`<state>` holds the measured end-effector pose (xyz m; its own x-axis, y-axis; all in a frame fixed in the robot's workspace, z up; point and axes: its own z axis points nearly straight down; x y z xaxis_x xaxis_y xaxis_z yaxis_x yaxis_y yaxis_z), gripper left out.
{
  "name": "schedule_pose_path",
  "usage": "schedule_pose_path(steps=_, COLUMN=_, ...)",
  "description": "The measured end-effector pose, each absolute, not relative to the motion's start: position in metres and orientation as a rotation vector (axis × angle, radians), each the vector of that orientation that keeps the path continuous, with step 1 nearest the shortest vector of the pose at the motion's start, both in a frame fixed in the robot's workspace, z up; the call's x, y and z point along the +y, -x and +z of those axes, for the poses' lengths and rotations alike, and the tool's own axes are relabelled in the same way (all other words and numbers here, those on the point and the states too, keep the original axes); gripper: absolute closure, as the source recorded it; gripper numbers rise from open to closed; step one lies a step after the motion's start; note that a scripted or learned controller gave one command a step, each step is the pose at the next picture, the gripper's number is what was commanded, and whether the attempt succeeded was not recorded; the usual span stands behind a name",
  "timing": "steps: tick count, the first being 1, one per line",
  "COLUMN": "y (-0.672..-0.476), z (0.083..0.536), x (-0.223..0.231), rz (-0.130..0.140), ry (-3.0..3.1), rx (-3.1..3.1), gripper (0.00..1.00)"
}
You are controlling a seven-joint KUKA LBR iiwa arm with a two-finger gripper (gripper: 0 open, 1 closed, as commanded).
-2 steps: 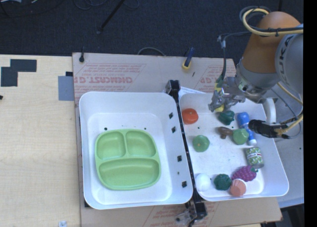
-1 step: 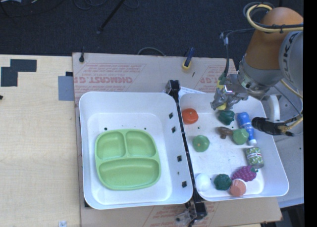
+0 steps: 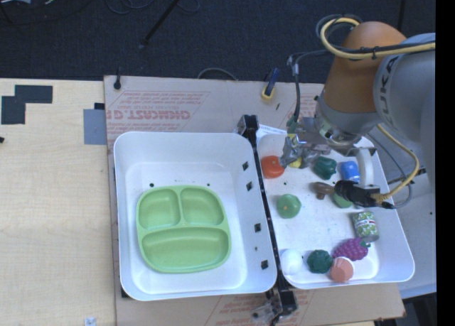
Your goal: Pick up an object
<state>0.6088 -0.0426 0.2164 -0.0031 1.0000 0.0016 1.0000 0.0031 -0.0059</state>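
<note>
From above, the gripper [image 3: 293,153] is down in the right bin [image 3: 398,275] near its upper left corner, just beside a small orange-red round object [image 3: 271,167] that sits against the divider; whether the fingers are parted or closed I cannot tell, since the wrist hides them. The bins rest on a pale wooden bench [image 3: 50,232] over a sheet of cardboard [image 3: 178,108], with dark carpet and loose cables behind. The left bin [image 3: 135,154] holds a green divided plate [image 3: 183,229]. Around the arm lie a green apple-like piece [image 3: 288,206], a dark green lump [image 3: 325,167], a blue item [image 3: 349,170], a small labelled can [image 3: 366,226], purple grapes [image 3: 350,249] (bumpy, toy-like), a white ball [image 3: 291,260], and a peach-coloured piece [image 3: 342,270], all crowding the right bin.
</note>
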Motion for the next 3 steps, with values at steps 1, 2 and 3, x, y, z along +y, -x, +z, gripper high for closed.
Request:
schedule_pose_path(steps=1, y=-0.601, z=0.216, x=0.009, rz=0.004, ry=2.214, rx=-2.223, gripper=1.00)
schedule_pose_path(steps=2, y=-0.594, z=0.221, x=0.031, rz=0.004, ry=2.215, rx=-2.221, gripper=1.00)
schedule_pose_path(steps=3, y=-0.582, z=0.235, x=0.026, rz=0.005, ry=2.219, rx=-2.218, gripper=1.00)
